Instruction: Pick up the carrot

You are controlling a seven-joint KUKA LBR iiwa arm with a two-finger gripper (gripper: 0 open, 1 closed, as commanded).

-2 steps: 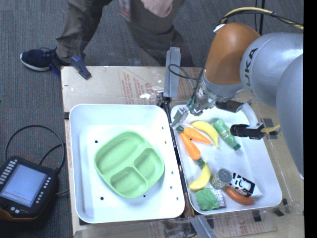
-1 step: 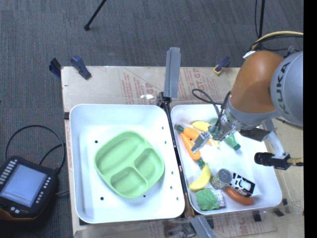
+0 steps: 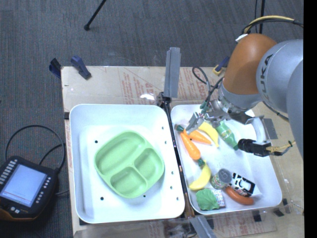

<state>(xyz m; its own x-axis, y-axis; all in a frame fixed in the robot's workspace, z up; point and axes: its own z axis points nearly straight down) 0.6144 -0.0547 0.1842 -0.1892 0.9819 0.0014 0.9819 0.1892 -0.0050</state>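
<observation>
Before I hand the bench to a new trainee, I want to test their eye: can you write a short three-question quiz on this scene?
1. True or false: the green divided plate lies in the left bin.
2. Which bin holds the carrot? A) left B) right
3. Fill in: the pincer hangs above the carrot's ____ end, far or near as the camera sees it.

Key: 1 true. 2 B, the right bin, beside a banana. 3 far.
</observation>
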